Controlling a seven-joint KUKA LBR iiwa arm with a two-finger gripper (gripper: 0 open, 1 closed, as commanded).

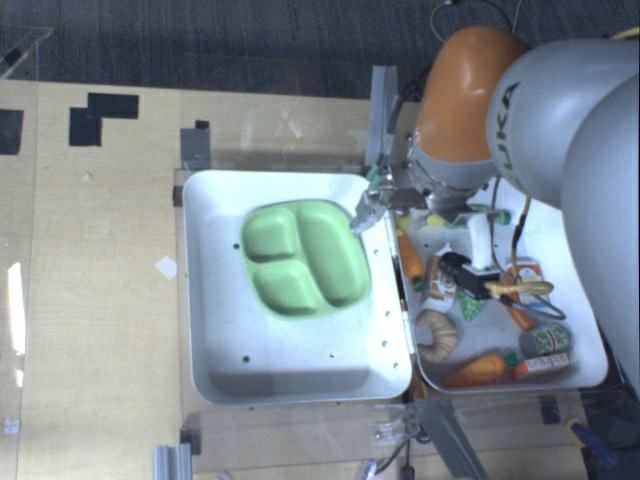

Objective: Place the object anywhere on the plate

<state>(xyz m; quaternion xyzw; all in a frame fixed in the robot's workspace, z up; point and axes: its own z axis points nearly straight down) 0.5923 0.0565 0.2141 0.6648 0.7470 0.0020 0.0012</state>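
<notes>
A light green plate point(300, 258) with three compartments lies in the left white bin point(215, 368), toward its upper right. My gripper point(365, 213) hangs below the orange wrist band, right at the plate's upper right rim, close to the wall between the two bins. The grey arm comes in from the right and covers the top of the right bin. I see no object on the plate, and what lies under the gripper tip is too small to tell.
The right bin point(592, 360) holds several small items: an orange carrot-like piece point(409, 256), a brown ring point(437, 334), another orange piece point(474, 370), a can point(545, 340) and a white bottle point(478, 236). A metal post point(380, 118) stands behind the bins.
</notes>
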